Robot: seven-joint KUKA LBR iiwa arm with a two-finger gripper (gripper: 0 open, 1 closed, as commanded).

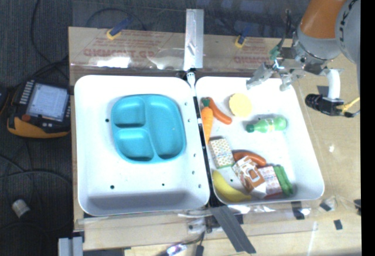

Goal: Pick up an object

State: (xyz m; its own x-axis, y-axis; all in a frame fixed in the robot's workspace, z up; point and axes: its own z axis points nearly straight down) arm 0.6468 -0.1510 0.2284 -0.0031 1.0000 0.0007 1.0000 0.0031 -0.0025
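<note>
Grey arm: the KUKA arm (328, 14) enters from the right, its orange band uppermost, over the far right corner of the right bin.
Jaws: the gripper (270, 76) hangs above the far rim of the right bin; its two fingers stand apart, one slanting down-left toward the bin, the other shorter and to its right, with nothing between them.
Right bin: a shallow white bin (307, 149) on the counter (340, 143), holding all the loose objects.
Green bottle: the green bottle (266, 125) lies on its side in the middle of the bin, long axis running left to right, its narrow end toward the left; it is well apart from the gripper.
Yellow disc: a round pale yellow piece (240, 104) lies just up-left of the bottle, nearest the jaws.
Carrot: the orange carrot (207, 123) lies along the left wall, long axis running near to far, green top at the far end.
Orange sausage shape: a curved orange piece (220, 113) lies beside the carrot, slanting down-right.
Near-end heap: a patterned small box (221, 152), a banana (229, 189), red-and-white packets (258, 177) and a green stick (283, 180) crowd together, touching.
Left bin: a white bin (94, 178) holding a blue divided plate (147, 127) with three compartments.
Off the counter: a handheld pendant (38, 107) with a lit screen lies on the floor at left.
</note>
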